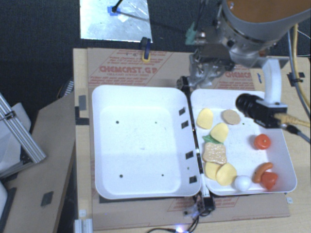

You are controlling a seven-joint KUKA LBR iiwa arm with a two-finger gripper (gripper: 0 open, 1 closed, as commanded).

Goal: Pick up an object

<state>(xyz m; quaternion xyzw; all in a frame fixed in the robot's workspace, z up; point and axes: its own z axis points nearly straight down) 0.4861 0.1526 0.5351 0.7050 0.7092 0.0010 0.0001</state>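
Note:
Toy food lies in the right bin [286,164]. There are yellow chip-like pieces [205,118] [219,131] [226,174], a tan round biscuit [231,116], a square cracker [214,153] over a green leaf [209,139], a red tomato [262,141], a white egg [242,182], an orange sausage [263,169] and a red piece [269,179]. My gripper [204,75] hangs over the far rim between the two bins, above and behind the food and touching none of it. Nothing is visibly held.
The left bin [104,130] sits beside the right one, with black clips [189,154] along the shared wall. A black cylinder [256,109] on a white bracket juts over the right bin's far right part. Cables [294,57] hang at the right.

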